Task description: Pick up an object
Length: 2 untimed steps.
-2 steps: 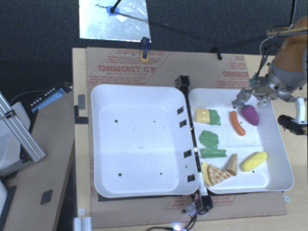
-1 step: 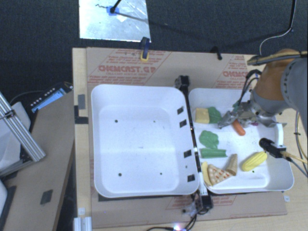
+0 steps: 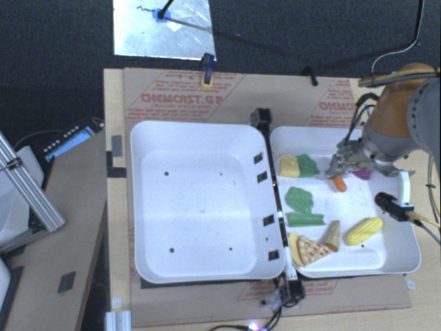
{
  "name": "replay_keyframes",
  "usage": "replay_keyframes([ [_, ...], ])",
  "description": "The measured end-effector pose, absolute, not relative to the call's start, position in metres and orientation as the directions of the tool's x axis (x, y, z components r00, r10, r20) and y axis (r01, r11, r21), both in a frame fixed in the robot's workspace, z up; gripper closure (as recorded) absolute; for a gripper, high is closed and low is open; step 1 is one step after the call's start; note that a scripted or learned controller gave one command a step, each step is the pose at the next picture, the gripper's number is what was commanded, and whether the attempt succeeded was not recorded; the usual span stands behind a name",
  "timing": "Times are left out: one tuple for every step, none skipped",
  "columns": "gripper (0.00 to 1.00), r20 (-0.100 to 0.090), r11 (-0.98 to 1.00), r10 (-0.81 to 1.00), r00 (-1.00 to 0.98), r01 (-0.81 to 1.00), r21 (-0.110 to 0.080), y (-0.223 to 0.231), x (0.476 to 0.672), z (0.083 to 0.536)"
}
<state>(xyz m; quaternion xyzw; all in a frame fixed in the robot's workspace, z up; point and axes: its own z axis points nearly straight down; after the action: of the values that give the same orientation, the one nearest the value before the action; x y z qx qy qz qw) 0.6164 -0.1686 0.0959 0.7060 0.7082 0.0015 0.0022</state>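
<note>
My gripper [image 3: 338, 169] hangs low in the right bin [image 3: 396, 257], at its 12 o'clock end; I can't tell its state. The carrot [image 3: 339, 183] lies just beside it at 6 o'clock, long axis roughly 11-to-5.

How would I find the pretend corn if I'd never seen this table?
Look in the right white bin, the one full of toy food. Go to its near right corner, below the gripper. The corn is the plain yellow cob lying slanted, to the right of the tan cone and the pizza slice.
</note>
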Motion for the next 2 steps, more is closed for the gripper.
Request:
replay_keyframes([
  [1.00,0.000,0.009,1.000,-0.009,1.000,0.014,-0.120,0.602,0.223],
  [1.00,0.002,0.009,1.000,-0.009,1.000,-0.001,-0.061,0.567,0.210],
])
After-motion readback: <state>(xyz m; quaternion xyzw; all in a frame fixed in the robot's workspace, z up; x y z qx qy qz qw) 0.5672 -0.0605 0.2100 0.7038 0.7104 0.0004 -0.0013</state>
